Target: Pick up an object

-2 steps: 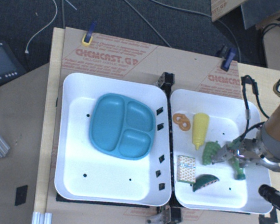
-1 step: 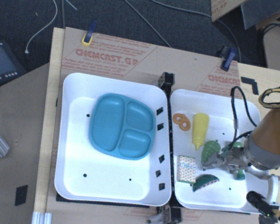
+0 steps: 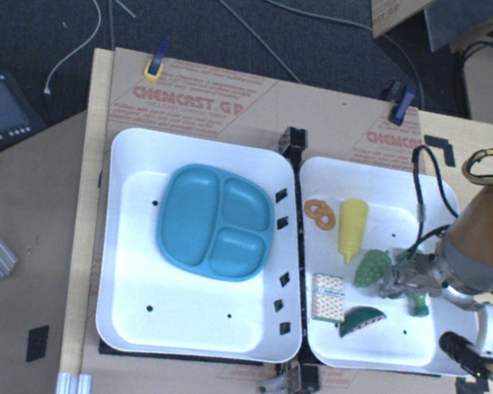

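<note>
Along the far edge of the bench (image 3: 243, 98), the brown board under the bins carries red printing that reads "CHEMCAST GP", once behind each bin. Reaching in from the right, the grey arm (image 3: 490, 239) with its orange band bends down into the right bin (image 3: 371, 350), and its claw (image 3: 400, 279) sits low at a green leafy toy (image 3: 370, 269); how far the claw is parted cannot be told. Left of the claw stands a yellow bottle-shaped toy (image 3: 351, 228), with a small orange pretzel (image 3: 321, 214) beside it. Nearer lie a patterned white packet (image 3: 328, 297) and a dark green wedge (image 3: 361, 320). A blue divided plate (image 3: 217, 222) rests in the left bin (image 3: 117, 310). Black cable (image 3: 422, 191) loops over the right bin's far corner.
</note>
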